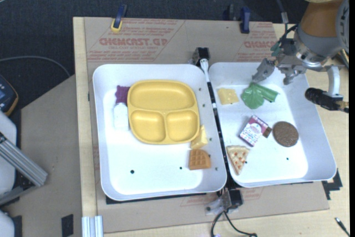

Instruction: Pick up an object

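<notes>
Grey two-finger gripper (279,71) hangs over the far edge of the right white bin (319,166), fingers spread apart, nothing between them. Nearest candidate: crumpled green leaf-shaped toy (258,94), just below the fingertips toward the bin's middle, long axis roughly left-right across the bin. Likely next: drop a little and forward, straddle the leaf across its short width. Pale yellow cheese square (227,96) sits just left of the leaf, could get nudged. Round brown cookie (285,134), pink-white packet (251,131), waffle wedge (238,159) lie nearer the front edge. Left white bin (105,136) carries a yellow divided plastic tray (163,110).
</notes>
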Robot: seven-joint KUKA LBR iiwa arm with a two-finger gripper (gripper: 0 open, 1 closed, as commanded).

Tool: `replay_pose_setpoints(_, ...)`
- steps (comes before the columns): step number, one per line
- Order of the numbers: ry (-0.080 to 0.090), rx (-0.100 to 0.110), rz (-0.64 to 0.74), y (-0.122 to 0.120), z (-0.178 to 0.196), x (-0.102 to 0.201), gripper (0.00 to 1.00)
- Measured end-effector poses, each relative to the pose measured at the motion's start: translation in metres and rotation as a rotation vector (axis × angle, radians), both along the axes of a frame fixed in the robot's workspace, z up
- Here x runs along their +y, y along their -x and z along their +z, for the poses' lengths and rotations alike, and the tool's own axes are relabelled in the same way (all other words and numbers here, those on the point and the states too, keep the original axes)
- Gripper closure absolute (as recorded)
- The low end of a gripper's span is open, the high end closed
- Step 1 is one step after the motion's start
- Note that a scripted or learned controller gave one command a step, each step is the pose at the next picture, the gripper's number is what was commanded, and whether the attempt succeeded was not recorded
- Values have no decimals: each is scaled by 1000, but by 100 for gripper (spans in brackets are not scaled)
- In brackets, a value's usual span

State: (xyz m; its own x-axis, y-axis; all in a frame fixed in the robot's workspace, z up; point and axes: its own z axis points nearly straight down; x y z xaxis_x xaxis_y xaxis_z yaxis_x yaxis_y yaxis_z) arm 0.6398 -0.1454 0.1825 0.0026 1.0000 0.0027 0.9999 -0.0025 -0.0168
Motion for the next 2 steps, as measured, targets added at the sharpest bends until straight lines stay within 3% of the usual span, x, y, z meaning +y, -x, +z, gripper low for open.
replay_pose_setpoints(1,2,-16,2,-3,10,0,0)
replay_pose_setpoints(2,1,-10,3,-2,-54,1,0)
